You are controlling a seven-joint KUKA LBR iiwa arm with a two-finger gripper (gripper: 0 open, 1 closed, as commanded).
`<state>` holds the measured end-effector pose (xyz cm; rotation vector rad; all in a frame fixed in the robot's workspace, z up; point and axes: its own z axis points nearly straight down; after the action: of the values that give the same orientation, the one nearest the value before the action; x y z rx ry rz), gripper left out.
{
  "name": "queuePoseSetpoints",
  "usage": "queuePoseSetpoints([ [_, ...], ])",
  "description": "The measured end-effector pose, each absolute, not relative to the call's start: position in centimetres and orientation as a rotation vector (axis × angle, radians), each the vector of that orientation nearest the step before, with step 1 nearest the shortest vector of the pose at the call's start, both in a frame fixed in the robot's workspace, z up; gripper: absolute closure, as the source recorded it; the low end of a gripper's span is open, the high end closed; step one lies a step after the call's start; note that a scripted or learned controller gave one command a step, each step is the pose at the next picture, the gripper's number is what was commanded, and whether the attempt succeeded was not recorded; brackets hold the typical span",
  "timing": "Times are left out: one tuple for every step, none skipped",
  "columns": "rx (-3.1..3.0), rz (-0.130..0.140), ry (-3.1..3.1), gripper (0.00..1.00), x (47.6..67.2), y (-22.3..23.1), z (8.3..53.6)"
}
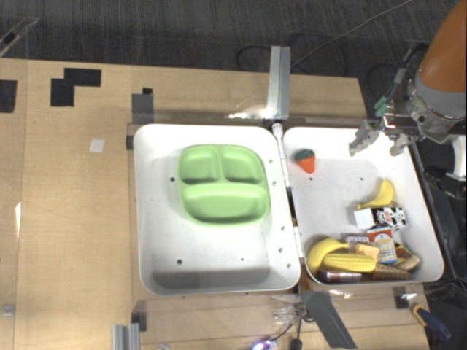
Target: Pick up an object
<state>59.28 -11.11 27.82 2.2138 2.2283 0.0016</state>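
Note:
My gripper [379,142] hangs over the back right of the right bin [336,195], its two fingers spread apart with nothing between them. Below it lies a small yellow banana [381,193]. Near the bin's back left corner sits an orange carrot-like toy [306,161] with a green top. A pile at the front right holds a bigger banana [326,253], a milk carton [380,216], a red-and-white packet [377,235] and several other small items.
The left bin [157,217] holds a green divided plate [222,181]. A metal post [279,86] stands behind the seam between the bins. Cables run along the right side of the bench.

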Motion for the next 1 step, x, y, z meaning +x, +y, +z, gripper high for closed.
queuePoseSetpoints([
  [1.962,0.002,2.453,0.0,60.96,-8.67,14.45],
])
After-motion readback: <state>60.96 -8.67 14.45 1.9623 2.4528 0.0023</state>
